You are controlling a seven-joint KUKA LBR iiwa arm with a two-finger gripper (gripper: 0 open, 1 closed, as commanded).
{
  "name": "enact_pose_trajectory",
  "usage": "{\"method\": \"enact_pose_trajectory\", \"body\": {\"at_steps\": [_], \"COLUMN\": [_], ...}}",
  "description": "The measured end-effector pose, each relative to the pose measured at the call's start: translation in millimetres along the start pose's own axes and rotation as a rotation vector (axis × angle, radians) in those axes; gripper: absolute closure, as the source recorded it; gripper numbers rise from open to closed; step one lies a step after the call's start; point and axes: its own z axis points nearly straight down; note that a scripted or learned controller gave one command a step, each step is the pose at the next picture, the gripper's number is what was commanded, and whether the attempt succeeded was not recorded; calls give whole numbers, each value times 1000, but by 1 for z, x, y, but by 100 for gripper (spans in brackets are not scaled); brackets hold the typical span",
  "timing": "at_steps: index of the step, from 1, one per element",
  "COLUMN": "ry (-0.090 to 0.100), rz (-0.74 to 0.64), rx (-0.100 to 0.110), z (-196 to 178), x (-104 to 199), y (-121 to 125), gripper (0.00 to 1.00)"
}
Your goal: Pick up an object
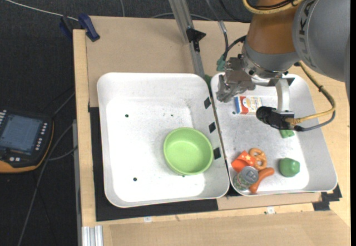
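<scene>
My gripper (226, 89) hangs over the back left corner of the right bin (317, 144), just left of a small white, blue and red carton (246, 104). Nothing shows in its grasp. Near the bin's front lie an orange pretzel-shaped toy (255, 156), an orange block (241, 161), a grey round piece (247, 175) and an orange stick (262, 177). A green ball (288, 167) sits to their right. A small green piece (287, 133) lies partly under the arm's black fitting.
A light green bowl (188, 151) stands in the left bin (128, 128) near its front right. A slanted metal pole (183, 16) rises behind the bins. The orange-banded arm (278, 11) covers the right bin's back.
</scene>
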Motion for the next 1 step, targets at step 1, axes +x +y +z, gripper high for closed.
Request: {"method": "enact_pose_trajectory", "body": {"at_steps": [1], "ry": [0], "rz": [1], "rx": [1], "z": [-2], "x": [47], "y": [-5], "gripper": [100]}}
